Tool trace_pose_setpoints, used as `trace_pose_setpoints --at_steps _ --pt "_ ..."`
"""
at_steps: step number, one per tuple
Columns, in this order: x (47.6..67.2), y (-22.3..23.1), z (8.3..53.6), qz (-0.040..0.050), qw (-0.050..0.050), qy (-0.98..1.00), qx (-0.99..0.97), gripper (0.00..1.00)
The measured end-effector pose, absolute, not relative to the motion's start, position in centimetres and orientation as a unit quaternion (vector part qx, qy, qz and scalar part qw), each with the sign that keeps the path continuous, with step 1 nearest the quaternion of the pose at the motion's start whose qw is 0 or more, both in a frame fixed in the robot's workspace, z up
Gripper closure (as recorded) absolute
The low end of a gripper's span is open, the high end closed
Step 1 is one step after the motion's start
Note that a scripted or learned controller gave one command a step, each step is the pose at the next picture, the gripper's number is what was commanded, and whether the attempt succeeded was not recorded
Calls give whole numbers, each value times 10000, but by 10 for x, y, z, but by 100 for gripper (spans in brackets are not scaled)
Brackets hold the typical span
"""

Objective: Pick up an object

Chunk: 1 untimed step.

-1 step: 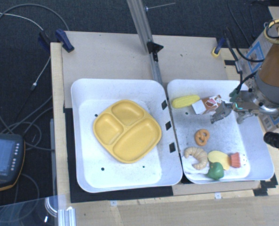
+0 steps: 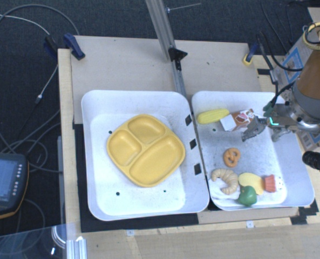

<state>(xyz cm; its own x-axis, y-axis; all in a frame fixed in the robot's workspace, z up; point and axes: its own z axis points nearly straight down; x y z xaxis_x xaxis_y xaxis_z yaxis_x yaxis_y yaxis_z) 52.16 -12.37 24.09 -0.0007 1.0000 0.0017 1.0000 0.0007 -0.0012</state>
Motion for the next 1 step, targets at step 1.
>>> trace_pose_setpoints --at_steps 1 --pt "523 -121 198 14 32 -7072 -7070 0"
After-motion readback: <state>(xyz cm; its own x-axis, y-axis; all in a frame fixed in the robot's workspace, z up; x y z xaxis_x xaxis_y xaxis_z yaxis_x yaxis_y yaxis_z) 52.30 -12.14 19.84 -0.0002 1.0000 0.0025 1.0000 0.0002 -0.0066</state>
